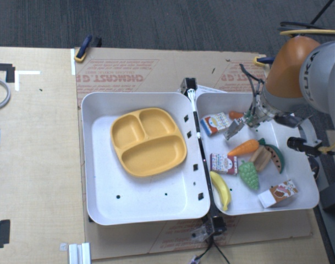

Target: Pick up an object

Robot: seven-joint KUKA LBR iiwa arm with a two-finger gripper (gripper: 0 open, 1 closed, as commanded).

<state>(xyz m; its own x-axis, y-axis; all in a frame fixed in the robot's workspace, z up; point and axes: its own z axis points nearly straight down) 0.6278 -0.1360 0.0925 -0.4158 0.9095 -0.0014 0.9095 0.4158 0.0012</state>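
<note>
The right bin (299, 202) holds several toy foods. Among them are a milk carton (214, 124), an orange carrot (243, 148), a small red and white carton (223, 164), green grapes (248, 175), a banana (220, 190), a watermelon slice (275, 156) and another carton (280, 192). My gripper (240, 126) hangs low over the back of this bin, between the milk carton and the carrot, just above the carrot's tip. Nothing is seen held in it. The arm's orange band (288, 65) covers the bin's far right corner.
In the left bin (101, 202) lies a yellow divided plate (149, 141). Cardboard (123, 73) lies under both bins. A blue clamp (84, 47) sits at the back left. Black cables (305, 144) run along the right bin's right side.
</note>
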